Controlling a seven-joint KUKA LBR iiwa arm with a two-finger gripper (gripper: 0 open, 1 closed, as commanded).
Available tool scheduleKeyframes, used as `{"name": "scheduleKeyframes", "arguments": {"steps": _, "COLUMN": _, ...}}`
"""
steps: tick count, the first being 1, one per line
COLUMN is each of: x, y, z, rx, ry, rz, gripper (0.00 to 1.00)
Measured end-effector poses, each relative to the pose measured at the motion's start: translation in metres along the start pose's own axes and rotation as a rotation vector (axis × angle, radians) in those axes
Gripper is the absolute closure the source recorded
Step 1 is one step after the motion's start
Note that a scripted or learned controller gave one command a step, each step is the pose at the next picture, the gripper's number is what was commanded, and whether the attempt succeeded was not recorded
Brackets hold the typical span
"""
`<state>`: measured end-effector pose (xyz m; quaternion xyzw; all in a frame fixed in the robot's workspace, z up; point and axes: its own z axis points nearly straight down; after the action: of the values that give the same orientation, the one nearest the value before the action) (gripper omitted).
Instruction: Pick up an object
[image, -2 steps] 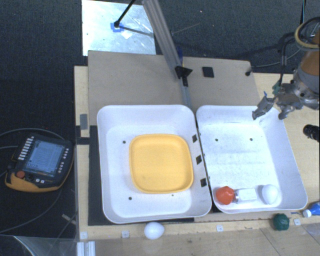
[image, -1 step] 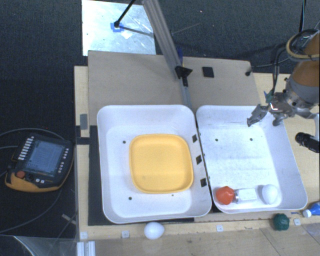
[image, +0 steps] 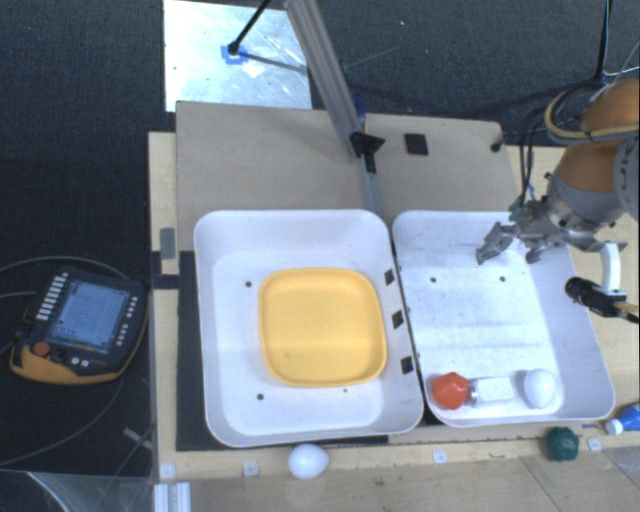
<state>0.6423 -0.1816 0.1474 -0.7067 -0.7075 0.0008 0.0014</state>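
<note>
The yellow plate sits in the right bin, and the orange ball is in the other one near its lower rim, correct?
Not quite. The camera view shows the yellow plate in the left bin; the orange ball lies in the right bin near its lower rim.

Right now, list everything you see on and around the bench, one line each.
Bins: two, white, side by side on the bench.
Plate: one, yellow, square with rounded corners, lying flat in the left bin.
Ball: one, orange-red, near edge of the right bin.
White block: one, lying between the ball and the egg in the right bin.
Egg-shaped object: one, white, near right corner of the right bin.
Second egg-shaped object: one, white, on the bench outside the left bin.
Green ball: one, dark green, on the bench outside the right bin.
Pendant: one, yellow and grey, on the floor at left.
Gripper: one, grey, fingers spread, over the right bin's far end.
</note>
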Motion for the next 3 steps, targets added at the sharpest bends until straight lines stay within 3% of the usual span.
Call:
{"name": "scheduleKeyframes", "arguments": {"steps": 1, "x": -0.001, "y": 0.001, "z": -0.014, "rx": -0.006, "ry": -0.002, "rz": -0.001, "gripper": 1.00}}
{"name": "scheduleKeyframes", "arguments": {"steps": 3, "x": -0.013, "y": 0.013, "z": -0.111, "rx": -0.008, "ry": -0.002, "rz": 0.000, "gripper": 1.00}}
